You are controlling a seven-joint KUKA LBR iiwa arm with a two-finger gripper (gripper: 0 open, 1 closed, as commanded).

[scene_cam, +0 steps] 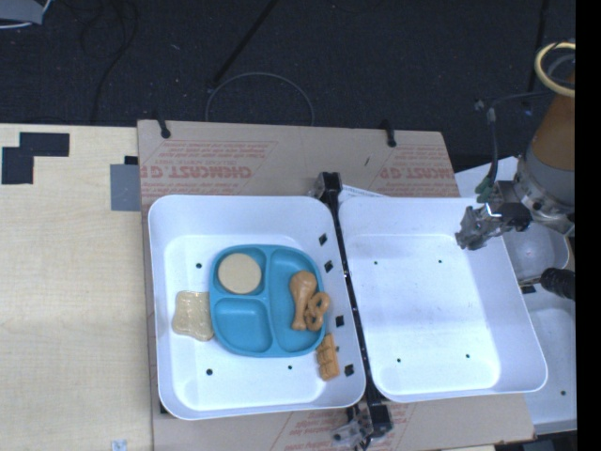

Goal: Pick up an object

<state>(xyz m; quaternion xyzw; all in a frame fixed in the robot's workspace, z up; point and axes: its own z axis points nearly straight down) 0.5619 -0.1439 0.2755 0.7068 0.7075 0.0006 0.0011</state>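
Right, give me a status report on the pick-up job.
Nothing looks done yet: the round cookie, drumstick and pretzel lie in the blue tray, with the cracker and the small snack beside it in the left bin. The claw hangs by the right bin's far corner. The whole pick remains.

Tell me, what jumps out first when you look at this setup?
The bright blue divided plate in the left bin, carrying a round tan cookie and a drumstick-shaped piece. Then the gripper, over the right bin's upper right rim.
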